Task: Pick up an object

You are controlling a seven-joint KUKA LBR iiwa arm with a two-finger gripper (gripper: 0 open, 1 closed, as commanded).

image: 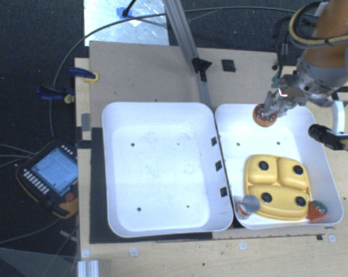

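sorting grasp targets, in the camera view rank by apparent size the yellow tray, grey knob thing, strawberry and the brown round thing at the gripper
1. yellow tray, by far largest
2. brown round thing
3-4. grey knob thing and strawberry, too close to rank

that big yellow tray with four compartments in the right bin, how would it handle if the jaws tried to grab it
The yellow moulded four-compartment tray looks like rigid plastic, so probably stiff, not floppy. It is broad and smooth, so the gripper would likely need its rim and might slip. It probably looks light for its size. Lying flat in the right white bin, it seems unlikely to roll.
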